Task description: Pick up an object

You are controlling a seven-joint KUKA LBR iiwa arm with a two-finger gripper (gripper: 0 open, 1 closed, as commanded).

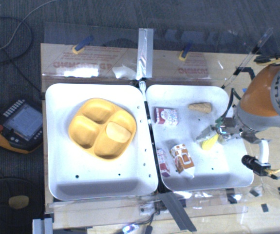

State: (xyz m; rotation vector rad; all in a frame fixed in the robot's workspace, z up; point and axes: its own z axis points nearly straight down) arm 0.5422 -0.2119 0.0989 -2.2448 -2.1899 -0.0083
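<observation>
In the right bin (234,177), nearest us, we see an orange-and-white carton (182,159) with a red packet (163,162) just to its left. Farther back, the gripper (212,134) sits low over a yellow object (209,142); we cannot tell how it is set. Beyond lie a red-and-white box (166,116) and a tan roll (200,107). A yellow tray (102,127) sits in the left bin (57,179).

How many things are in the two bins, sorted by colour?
Yellow: 2, the sectioned dish in the left bin and a small piece by the gripper
Red and white: 3, packets in the right bin
Tan: 1, a lump
Total: 6
</observation>
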